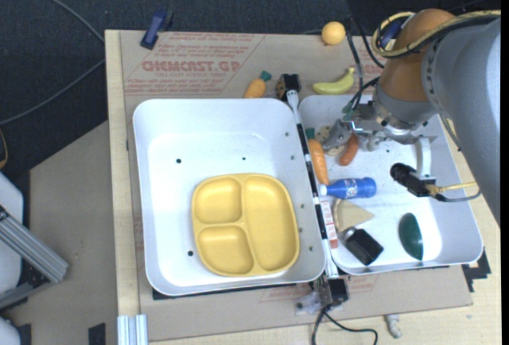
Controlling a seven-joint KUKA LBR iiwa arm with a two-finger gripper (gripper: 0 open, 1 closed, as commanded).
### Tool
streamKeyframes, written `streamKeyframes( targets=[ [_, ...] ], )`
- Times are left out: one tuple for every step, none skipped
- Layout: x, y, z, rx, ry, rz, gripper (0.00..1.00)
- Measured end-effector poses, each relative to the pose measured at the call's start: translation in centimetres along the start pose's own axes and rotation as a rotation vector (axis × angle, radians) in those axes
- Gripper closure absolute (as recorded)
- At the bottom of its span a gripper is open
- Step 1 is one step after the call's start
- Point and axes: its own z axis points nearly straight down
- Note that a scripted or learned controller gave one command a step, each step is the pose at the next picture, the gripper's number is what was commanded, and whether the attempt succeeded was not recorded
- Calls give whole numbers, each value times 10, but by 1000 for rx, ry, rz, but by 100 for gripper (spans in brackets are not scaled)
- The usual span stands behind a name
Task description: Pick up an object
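Dark carpet ringed the surface, where the pincer, its grip impossible to judge, hung low in the right bin over a small orange-red piece; a squarely centred straight descent looked wisest.

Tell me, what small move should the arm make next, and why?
Probably a short drop straight down. The gripper hovers at the right bin's upper left, right above the sausage, which lies apart from the carrot, so it looks like the nearest thing to take.
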Motion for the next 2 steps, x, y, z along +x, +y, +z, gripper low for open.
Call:
streamKeyframes(
  targets=[
    [2, 1, -11, -1, 2, -2, 100],
    [49, -29, -99, 3, 5, -2, 100]
  ],
)
